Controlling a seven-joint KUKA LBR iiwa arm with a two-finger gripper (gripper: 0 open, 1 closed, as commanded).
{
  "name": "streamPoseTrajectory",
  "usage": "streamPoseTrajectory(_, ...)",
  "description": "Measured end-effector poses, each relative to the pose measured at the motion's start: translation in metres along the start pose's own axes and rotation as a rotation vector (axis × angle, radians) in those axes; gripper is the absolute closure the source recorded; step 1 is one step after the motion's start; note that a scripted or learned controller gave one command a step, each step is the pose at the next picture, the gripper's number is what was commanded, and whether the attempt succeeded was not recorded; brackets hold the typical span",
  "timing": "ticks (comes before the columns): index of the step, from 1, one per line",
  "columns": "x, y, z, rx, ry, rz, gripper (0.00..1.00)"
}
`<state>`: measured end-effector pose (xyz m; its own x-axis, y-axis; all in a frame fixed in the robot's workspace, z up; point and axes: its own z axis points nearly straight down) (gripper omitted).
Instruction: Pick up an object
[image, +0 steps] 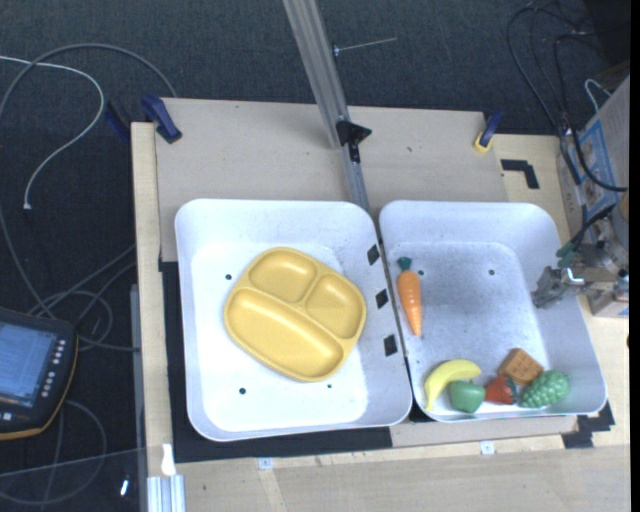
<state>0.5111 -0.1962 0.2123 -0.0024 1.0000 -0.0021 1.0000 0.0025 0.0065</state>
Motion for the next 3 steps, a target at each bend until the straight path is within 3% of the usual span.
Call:
streamPoseTrajectory(1,-0.005,0.011,-0.053,-0.002,-0.001,0.001,1.00)
streamPoseTrajectory(2,0.035,0.026,-0.050,0.003,0.002,-0.003,1.00)
streamPoseTrajectory(3,0.095,0.050,-0.042,0.003,0.003,-0.006,1.00)
